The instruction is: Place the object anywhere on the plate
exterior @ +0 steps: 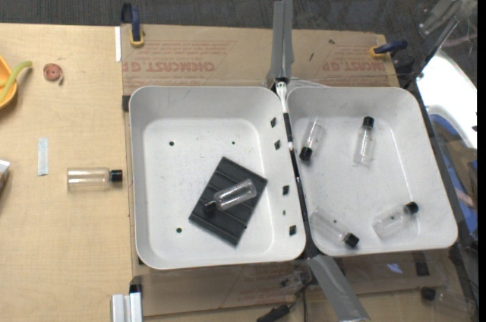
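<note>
Nearest me, along the front of the shallow white right-hand bin [433, 161], two clear plastic vials with black caps [334, 228] [395, 219] lie on their sides, well apart from each other. Just beyond, in the shallow white left-hand bin [152, 161], sits the black ribbed rectangular plate [216, 218], turned at a slant. Another clear black-capped vial [234, 194] lies on its side across the plate's upper half, resting fully on the ribs. I take that one for the task's object. By my reading the placing step looks finished, with the vial down on the plate and nothing gripping it. Whether the gripper's jaws are apart or together I cannot tell from this feed. The next move, as I judge it, calls only for keeping the arm clear so the round vial is not nudged into rolling off. Farther back in the right bin lie two more capped vials [310, 140] [365, 138], and past both bins is the brown cardboard sheet [197, 58].
</note>
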{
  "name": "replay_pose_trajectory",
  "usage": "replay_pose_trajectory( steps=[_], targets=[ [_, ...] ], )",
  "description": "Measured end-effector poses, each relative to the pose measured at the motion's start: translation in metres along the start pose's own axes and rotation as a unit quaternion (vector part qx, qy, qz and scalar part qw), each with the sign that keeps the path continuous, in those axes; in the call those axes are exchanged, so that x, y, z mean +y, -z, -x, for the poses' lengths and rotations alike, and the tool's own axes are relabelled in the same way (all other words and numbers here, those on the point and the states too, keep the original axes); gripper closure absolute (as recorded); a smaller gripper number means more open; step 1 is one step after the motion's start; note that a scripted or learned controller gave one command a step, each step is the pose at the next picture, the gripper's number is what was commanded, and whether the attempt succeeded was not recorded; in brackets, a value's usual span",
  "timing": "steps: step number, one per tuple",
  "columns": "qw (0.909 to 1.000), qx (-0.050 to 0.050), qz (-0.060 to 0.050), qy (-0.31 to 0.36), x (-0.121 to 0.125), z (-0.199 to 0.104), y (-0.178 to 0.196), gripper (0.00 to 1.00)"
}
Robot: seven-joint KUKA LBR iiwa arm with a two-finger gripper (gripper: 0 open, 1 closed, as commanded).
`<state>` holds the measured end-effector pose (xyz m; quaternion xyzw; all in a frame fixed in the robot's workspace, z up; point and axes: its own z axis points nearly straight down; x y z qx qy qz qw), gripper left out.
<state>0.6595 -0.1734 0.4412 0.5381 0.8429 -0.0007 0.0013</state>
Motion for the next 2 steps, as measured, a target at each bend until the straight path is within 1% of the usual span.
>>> replay_pose_trajectory(
  steps=[1, 2],
  targets=[
    [1.0000, 0.000, 0.000, 0.001, 0.000, 0.000, 0.000, 0.00],
    [0.9907, 0.000, 0.000, 0.136, -0.021, 0.045, 0.000, 0.00]
  ],
)
